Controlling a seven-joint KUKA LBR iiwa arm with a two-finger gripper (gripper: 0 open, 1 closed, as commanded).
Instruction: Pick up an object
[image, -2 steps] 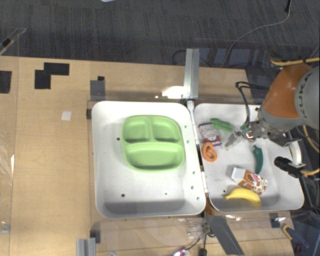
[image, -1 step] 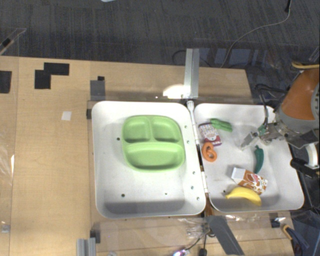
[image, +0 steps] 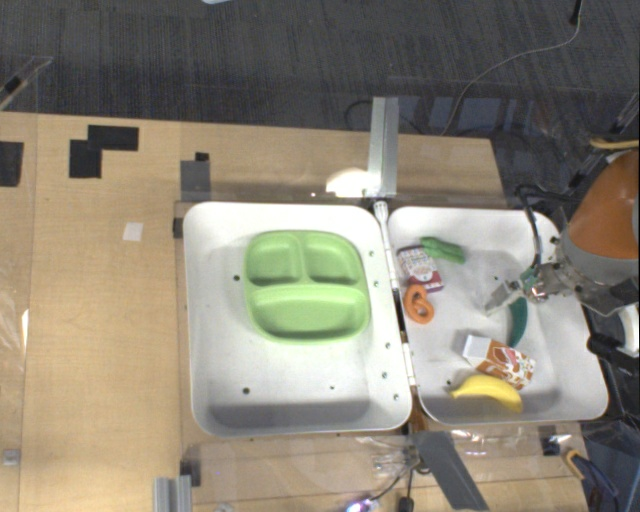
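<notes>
The right bin holds several small things. A yellow banana lies near its front wall, with an orange carton and a white block just behind it. A dark green curved piece lies at the middle right. By the left wall sit an orange ring-shaped toy, a red and white packet and a green pod-like item. My gripper hangs just above the top end of the dark green piece, open, with nothing between its fingers.
The left bin bears a green divided plate. A raised rim separates the two bins. The arm with its orange band reaches in over the right bin's right wall. A metal post stands behind the bins.
</notes>
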